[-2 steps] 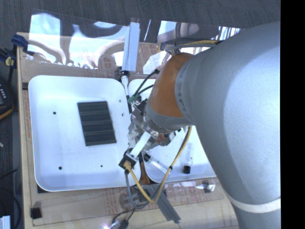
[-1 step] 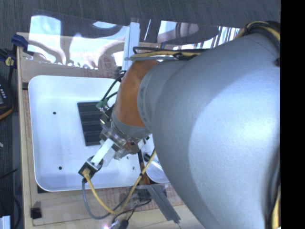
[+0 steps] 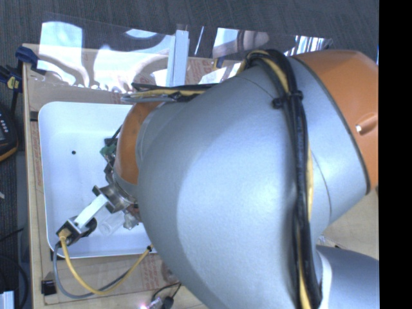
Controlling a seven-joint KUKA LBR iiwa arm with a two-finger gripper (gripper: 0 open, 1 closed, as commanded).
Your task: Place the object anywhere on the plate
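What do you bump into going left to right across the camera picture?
Bench edge → white bin → yellow cable → grey arm → orange band.

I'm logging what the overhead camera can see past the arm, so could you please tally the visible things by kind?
White bins: 1
Robot arms: 1
Yellow cables: 1
Black cable bundles on the arm: 1
Total: 4
The arm blocks the rest of the bench.

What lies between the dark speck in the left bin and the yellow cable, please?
Bare white bin floor from speck to cable, per the camera view.
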